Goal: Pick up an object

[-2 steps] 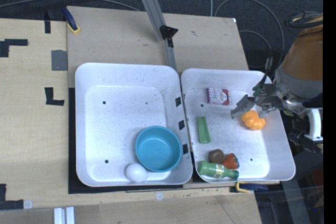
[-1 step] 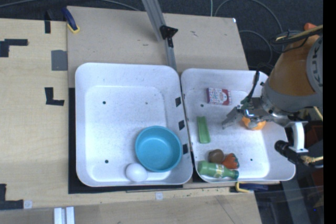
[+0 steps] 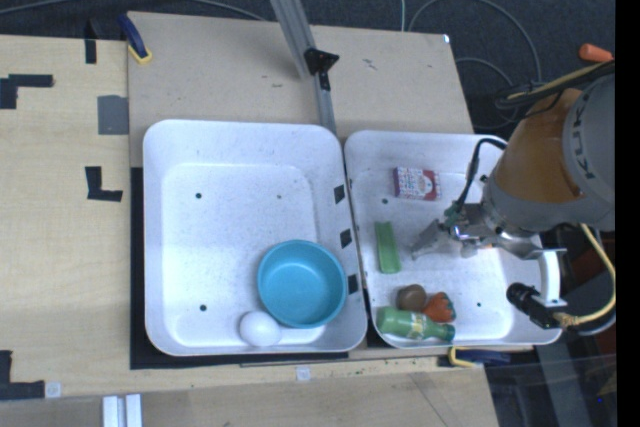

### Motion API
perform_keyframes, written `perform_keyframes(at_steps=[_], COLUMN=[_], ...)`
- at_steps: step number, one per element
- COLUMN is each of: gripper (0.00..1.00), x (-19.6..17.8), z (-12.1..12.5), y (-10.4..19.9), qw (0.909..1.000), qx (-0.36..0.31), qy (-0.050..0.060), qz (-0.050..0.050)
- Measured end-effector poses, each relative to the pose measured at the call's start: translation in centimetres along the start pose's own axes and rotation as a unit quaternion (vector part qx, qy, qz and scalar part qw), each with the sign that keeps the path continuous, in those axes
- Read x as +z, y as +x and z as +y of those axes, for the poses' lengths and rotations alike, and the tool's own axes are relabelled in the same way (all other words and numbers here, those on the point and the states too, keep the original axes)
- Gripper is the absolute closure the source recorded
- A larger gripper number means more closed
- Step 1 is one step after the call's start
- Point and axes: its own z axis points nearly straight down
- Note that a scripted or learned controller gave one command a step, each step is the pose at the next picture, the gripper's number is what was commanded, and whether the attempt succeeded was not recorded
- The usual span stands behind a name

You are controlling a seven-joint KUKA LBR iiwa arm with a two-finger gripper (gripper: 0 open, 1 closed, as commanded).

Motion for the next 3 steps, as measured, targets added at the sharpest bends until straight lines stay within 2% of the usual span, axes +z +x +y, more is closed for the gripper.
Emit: perform_keyframes(at_steps=[1,3], gripper=[1.00,1.00], x=[-1.2,-9.8], z=[0.1,0.7], y=[0.1,-0.7], qw=[1.0000,1.0000], qx=[-0.001,0.000], qy=[-0.002,-0.005], qz=[0.000,-0.001])
